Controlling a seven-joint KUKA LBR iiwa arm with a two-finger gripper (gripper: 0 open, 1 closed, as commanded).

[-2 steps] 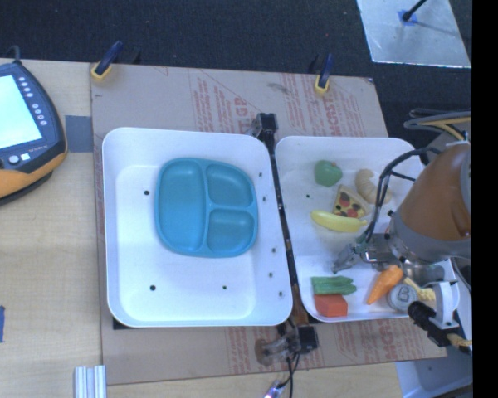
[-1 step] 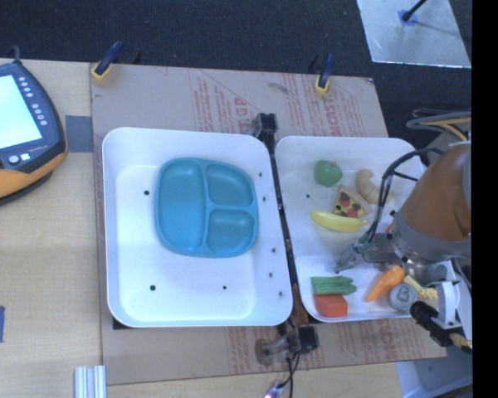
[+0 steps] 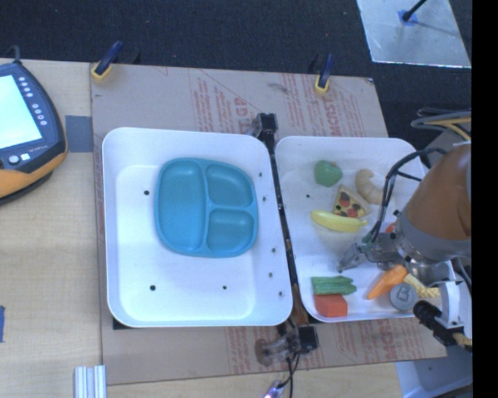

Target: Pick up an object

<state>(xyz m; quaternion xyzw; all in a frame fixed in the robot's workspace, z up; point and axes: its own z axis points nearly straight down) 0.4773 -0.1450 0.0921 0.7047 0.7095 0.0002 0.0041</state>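
My gripper (image 3: 358, 254) hangs low over the right bin (image 3: 292, 222), above bare floor between a yellow banana (image 3: 336, 220) and a green bean pod (image 3: 333, 284). It looks open, with nothing between the fingers. An orange carrot (image 3: 386, 282) lies just to its right, partly under the wrist. Also in this bin are a green round piece (image 3: 328, 172), a beige piece (image 3: 367, 186), a pizza slice toy (image 3: 349, 201), a red block (image 3: 331, 306) and a grey round piece (image 3: 401, 298). The arm (image 3: 438, 210) covers the bin's right side.
The left bin (image 3: 124, 222) holds a blue divided plate (image 3: 206, 207). A tablet in an orange case (image 3: 17, 131) lies at the far left of the bench. Clamps (image 3: 106, 60) sit at the board's back edge.
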